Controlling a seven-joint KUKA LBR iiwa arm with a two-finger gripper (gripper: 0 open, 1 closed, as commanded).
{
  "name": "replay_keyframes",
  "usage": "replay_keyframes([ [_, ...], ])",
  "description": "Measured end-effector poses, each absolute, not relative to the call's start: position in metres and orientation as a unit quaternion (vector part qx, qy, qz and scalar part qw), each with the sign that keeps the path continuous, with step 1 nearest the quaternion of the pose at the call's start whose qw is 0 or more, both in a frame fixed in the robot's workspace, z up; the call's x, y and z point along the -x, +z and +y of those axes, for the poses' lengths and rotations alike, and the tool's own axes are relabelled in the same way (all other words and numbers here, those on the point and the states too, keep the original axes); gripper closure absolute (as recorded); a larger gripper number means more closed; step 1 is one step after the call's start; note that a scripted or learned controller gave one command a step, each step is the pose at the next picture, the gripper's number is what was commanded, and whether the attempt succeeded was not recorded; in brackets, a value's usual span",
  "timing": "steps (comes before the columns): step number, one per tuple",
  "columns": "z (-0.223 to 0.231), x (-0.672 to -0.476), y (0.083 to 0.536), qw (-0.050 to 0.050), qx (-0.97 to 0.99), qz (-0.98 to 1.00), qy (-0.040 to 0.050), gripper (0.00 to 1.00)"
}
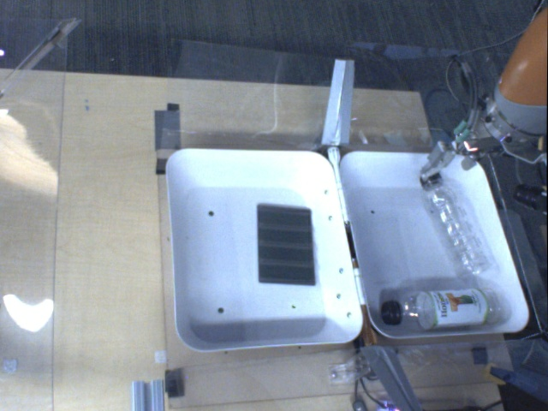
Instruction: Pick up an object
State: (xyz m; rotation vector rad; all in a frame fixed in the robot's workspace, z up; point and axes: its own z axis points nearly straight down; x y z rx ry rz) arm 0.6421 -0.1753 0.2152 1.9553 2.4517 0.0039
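Observation:
A clear, crinkled plastic bottle (456,225) lies slantwise along the right side of the right bin (377,221). A second bottle (438,308), with a black cap and an orange-and-white label, lies on its side along that bin's near wall. A dark ribbed rectangular block (285,243) lies flat in the middle of the left bin (205,255). My gripper (435,166) hangs over the far right corner of the right bin, right at the top end of the clear bottle. Nothing shows as held in it.
The arm's orange band (524,75) and wrist with cables reach in at the upper right. A metal post (337,105) stands behind the gap between the two bins. The wooden bench (86,229) stretches away to the left.

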Motion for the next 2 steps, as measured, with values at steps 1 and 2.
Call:
replay_keyframes([
  [1,-0.198,-0.544,0.120,0.003,-0.595,0.803,0.0015,0.00],
  [2,-0.205,-0.593,0.091,0.005,-0.557,0.831,0.0018,0.00],
])
